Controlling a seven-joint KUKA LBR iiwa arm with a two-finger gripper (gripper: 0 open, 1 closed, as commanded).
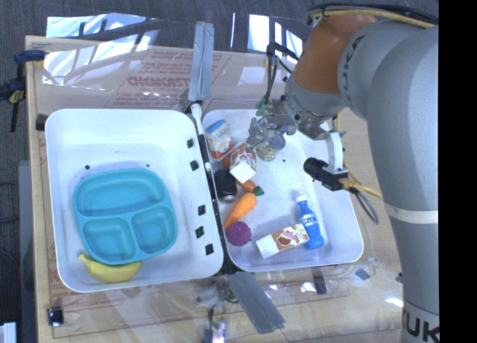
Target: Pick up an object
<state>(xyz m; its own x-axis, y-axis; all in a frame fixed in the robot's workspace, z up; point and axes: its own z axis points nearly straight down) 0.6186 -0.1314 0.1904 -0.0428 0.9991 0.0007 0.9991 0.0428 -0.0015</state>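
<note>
My gripper (262, 131) hangs over the back of the right bin (339, 218), just above a small can (267, 152) and a brown-and-white carton (242, 164). Nothing shows between its fingers. Further left stands a small white jar (218, 137). An orange carrot (240, 208), a purple ball (238, 233), a blue bottle (308, 230) and a flat snack box (282, 240) lie toward the front of this bin. A black object (224, 183) rests by the bin's left wall.
The left bin (67, 133) holds a blue divided tray (124, 214) and a yellow banana (109, 269) at its front. A metal bar (200, 62) runs up between the bins. The arm's grey body (395, 110) fills the right side.
</note>
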